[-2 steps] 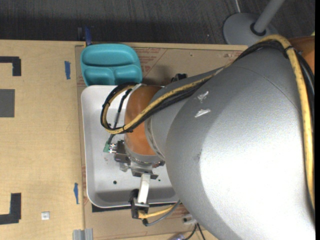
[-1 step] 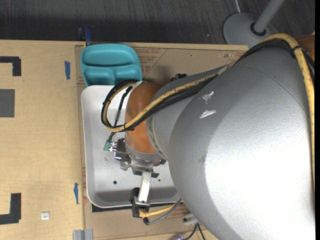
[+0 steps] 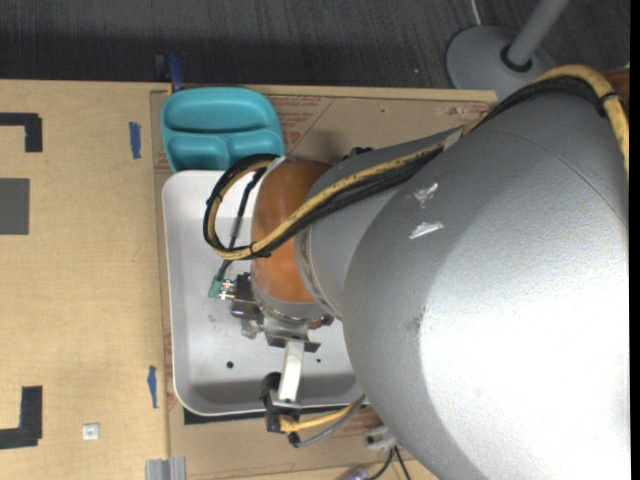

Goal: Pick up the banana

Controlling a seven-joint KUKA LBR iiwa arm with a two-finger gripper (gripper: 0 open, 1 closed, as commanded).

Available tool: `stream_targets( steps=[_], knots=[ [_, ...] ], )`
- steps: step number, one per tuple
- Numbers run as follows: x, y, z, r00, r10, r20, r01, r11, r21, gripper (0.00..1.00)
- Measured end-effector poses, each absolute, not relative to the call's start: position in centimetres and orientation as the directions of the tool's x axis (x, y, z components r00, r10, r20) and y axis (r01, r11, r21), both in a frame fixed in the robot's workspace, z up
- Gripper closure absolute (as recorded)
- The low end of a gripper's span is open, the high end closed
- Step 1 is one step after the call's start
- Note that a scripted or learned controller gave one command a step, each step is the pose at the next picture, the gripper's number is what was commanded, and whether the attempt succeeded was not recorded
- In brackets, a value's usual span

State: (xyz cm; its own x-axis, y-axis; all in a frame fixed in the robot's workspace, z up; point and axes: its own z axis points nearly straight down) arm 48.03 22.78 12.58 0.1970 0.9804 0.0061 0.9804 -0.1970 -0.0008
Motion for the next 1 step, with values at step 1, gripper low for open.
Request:
stream_targets(
  steps=[1],
  knots=[
    [48.03, 22.83, 13.59, 0.196, 0.981, 0.006, 0.981, -0.196, -0.001, 1.0]
  ],
)
